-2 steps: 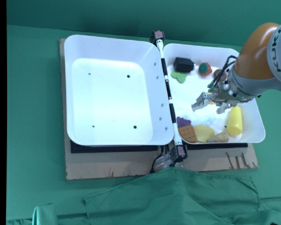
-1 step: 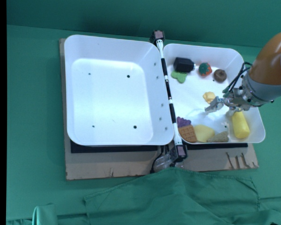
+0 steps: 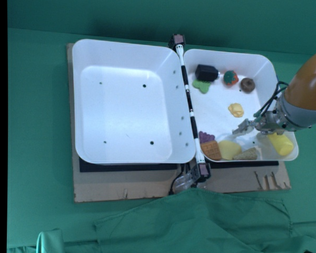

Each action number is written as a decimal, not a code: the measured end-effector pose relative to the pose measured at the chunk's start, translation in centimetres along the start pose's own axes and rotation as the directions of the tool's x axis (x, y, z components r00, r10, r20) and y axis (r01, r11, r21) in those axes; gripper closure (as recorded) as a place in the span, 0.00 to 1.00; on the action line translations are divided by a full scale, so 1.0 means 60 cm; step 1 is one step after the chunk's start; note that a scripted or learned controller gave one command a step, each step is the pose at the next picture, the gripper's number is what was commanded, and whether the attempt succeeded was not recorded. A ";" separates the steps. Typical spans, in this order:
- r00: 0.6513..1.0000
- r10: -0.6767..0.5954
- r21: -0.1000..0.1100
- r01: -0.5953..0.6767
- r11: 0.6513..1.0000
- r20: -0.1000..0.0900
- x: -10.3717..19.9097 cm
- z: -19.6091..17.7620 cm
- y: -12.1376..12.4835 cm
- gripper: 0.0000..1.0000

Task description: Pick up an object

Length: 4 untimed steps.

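Jaws (image 3: 242,127) hover low over the right bin (image 3: 263,67), near a yellow toy (image 3: 235,109).

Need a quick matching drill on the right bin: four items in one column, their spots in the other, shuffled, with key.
Items:
1. black block
2. brown round piece
3. yellow block
4. waffle piece

Spots in the right bin:
A. near-right corner, beside the gripper
B. far side, by the divider
C. near-left corner
D. far-right area

Pairs: 1-B, 2-D, 3-A, 4-C
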State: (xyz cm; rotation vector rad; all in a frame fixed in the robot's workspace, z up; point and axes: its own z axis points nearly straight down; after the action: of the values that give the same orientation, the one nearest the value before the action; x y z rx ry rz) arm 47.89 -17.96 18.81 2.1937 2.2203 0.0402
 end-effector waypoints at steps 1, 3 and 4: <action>1.000 0.009 0.026 -0.009 1.000 0.005 0.073 -0.020 0.013 0.00; 1.000 0.018 0.024 -0.018 1.000 0.008 0.066 -0.038 0.012 0.00; 1.000 0.015 0.024 -0.015 1.000 0.007 0.080 -0.126 -0.014 0.00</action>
State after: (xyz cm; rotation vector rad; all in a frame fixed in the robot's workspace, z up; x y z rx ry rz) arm 46.75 -13.22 26.37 2.2190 2.2130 0.0065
